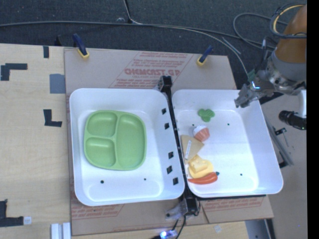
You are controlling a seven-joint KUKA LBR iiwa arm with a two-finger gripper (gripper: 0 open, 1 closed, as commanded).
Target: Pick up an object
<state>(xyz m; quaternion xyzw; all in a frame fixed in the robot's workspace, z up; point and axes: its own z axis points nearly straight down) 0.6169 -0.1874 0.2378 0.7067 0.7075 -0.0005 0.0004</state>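
the grey jaws point(245, 97) hover at the right white bin's point(249, 148) upper right rim; how far open, i cannot tell. the small green leafy toy point(206, 114) lies nearest, toward the bin's middle.

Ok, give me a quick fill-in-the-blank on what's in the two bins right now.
1. The green divided plastic plate lies in the ____ white bin.
2. That plate has ____ compartments.
3. The small green leafy toy lies in the ____ white bin.
4. The red chilli-shaped toy lies touching the ____ wedge-shaped toy.

Missing words: left; three; right; yellow
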